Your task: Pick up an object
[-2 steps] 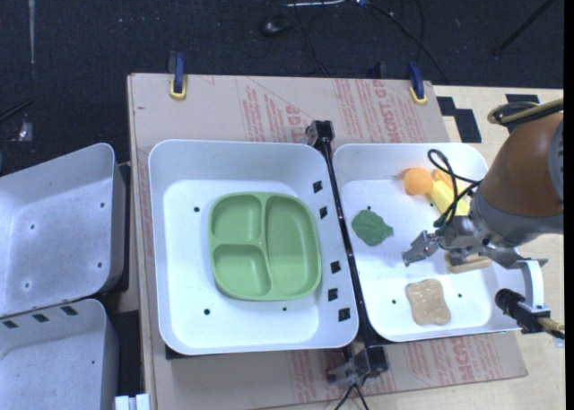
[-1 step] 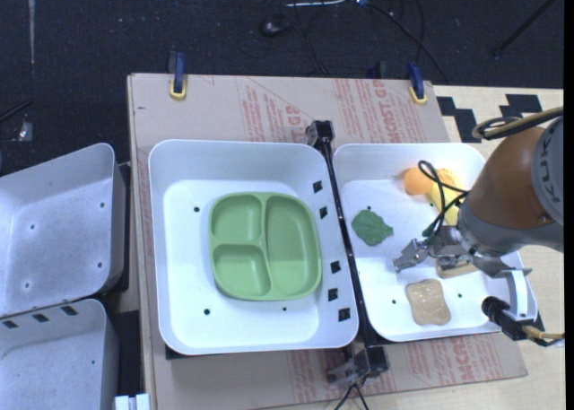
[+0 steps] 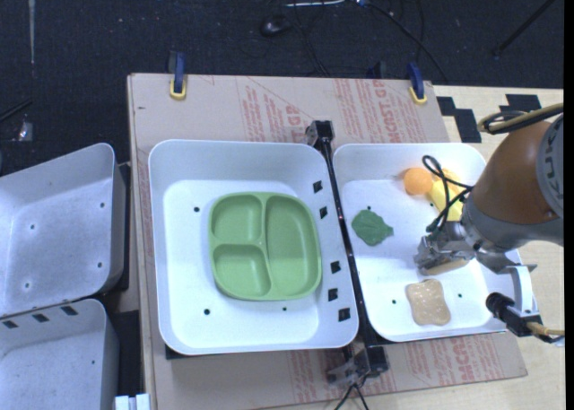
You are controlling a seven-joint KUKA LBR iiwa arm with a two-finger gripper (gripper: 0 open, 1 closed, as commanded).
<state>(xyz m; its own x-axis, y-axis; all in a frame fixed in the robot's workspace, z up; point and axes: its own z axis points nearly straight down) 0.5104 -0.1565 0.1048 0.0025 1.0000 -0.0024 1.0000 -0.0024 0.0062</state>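
White plastic makes up the two shallow bins sitting side by side on a cardboard-covered counter (image 3: 233, 108). The left bin (image 3: 175, 220) carries a pale green divided plate (image 3: 265, 245) with three compartments, lying flat near the bin's middle. The right bin (image 3: 386, 314) holds several small things: a dark green leaf-shaped piece (image 3: 371, 227) near its left side, an orange ball (image 3: 417, 182) toward the far edge, a yellow item (image 3: 446, 197) just beside the ball and partly hidden by a black cable and the arm, and a tan, bread-like slab (image 3: 428, 301) close to the near edge. The grey arm with its orange band (image 3: 520, 179) reaches in from the right over that bin, and the pincer (image 3: 441, 254) hangs low between the leaf-shaped piece and the tan slab, just above the slab and apart from the leaf piece. Nothing can be seen between its tips, and from this angle it is not possible to tell whether it is wide or narrow. Two blue clamps (image 3: 178, 76) grip the far edge of the counter, and another white tray (image 3: 54, 220) sits off to the left.
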